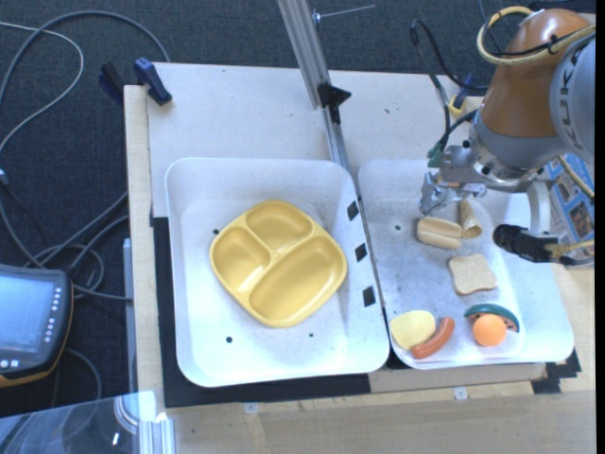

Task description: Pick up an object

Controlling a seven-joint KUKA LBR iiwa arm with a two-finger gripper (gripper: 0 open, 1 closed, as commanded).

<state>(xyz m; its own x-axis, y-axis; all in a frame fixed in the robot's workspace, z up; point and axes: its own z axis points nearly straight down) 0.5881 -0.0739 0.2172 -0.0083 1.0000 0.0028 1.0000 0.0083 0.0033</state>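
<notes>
My gripper hangs over the far part of the right bin, just above a tan bread roll lying on its side. A smaller tan piece sits right beside the roll, under the wrist. Nothing is visibly held. Nearer the front lie a toast slice, an orange ball against a teal piece, a yellow round slice and a red sausage.
The left bin holds a yellow divided plate. A metal pole slants down to the wall between the bins. A black part and cables hang at the right bin's right rim.
</notes>
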